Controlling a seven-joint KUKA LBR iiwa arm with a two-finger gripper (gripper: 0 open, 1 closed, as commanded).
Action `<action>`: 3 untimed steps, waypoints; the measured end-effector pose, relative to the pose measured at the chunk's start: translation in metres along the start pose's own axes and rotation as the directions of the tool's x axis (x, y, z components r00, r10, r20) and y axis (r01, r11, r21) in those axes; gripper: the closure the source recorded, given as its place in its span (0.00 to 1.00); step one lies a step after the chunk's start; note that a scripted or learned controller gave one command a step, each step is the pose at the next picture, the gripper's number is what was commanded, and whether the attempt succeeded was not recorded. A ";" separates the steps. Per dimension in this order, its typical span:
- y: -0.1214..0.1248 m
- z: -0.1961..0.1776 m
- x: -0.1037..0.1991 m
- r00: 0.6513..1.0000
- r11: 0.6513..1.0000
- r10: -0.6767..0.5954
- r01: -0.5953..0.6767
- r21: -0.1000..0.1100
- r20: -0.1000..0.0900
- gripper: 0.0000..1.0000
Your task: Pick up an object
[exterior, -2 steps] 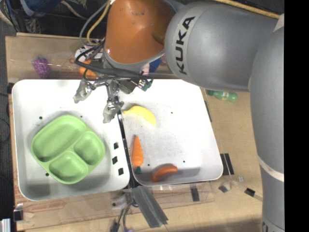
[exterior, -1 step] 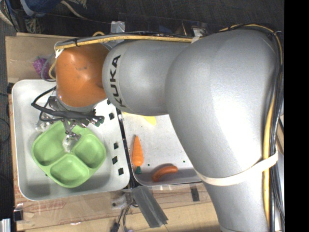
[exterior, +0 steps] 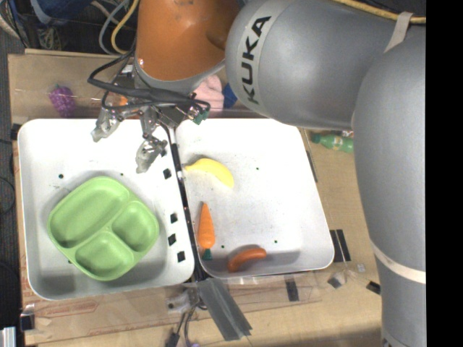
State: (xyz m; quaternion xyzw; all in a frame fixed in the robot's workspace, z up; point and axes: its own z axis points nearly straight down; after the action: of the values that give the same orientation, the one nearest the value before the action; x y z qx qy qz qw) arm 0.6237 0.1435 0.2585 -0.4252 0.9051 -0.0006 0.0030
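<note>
My gripper [exterior: 123,146] hangs over the far part of the left bin [exterior: 36,150], under the orange wrist band. Its two metal fingers [exterior: 150,152] stand apart, open, with only white bin floor between them. A green divided plate [exterior: 103,227] lies in the left bin, nearer the front than the gripper. In the right bin [exterior: 289,194] lie a yellow banana [exterior: 212,171] near the dividing wall, an orange carrot [exterior: 206,227] below it, and an orange-red sausage [exterior: 247,257] at the front edge.
A purple toy [exterior: 63,100] sits on the bench beyond the left bin. Something pink [exterior: 212,90] peeks out behind the wrist. A green object [exterior: 334,142] lies right of the right bin. The arm's bulk covers the upper right.
</note>
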 end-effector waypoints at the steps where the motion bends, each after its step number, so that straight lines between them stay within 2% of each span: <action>1: 0.093 0.106 -0.001 1.000 1.000 0.025 -0.025 -0.006 -0.006 0.00; 2: 0.007 -0.013 -0.008 0.992 0.992 0.129 -0.129 0.000 0.001 0.00; 3: 0.060 0.163 -0.007 0.989 0.989 0.146 -0.146 -0.004 -0.004 0.00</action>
State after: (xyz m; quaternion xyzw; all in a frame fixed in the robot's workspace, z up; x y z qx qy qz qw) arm 0.5829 0.1881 0.0953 -0.3579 0.9338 0.0008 0.0003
